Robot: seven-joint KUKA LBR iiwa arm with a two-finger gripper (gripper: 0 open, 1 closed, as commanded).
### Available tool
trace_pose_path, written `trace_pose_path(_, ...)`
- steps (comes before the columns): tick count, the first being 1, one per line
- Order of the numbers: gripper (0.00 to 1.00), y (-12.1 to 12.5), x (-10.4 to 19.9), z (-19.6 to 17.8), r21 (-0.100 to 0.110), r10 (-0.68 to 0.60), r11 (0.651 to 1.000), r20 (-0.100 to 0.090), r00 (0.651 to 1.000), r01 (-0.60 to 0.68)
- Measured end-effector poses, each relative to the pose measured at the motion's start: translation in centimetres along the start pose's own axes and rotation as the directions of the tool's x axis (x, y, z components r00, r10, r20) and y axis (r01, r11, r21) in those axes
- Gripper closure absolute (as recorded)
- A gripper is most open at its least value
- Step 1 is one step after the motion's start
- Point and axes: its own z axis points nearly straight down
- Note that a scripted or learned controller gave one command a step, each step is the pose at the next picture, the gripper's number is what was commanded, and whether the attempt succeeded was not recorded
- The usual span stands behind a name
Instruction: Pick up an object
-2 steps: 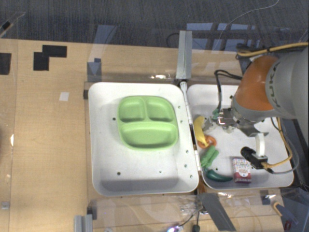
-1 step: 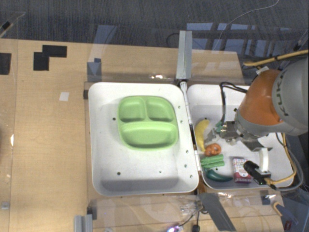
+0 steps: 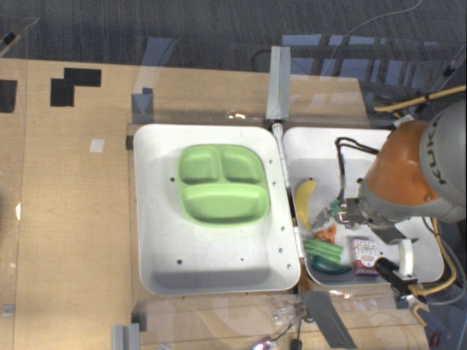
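Nothing lifted yet: the jaws hang low among banana, carrot and cucumber; their state I cannot tell.

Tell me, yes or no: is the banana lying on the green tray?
No. The banana lies in the right bin, while the green tray sits in the left bin.
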Motion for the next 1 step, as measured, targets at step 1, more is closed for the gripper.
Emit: trace_pose_path(1, 1.00, 0.26, 0.24, -1.11, -0.004, -0.003, 1.000, -0.003, 1.000, 0.003)
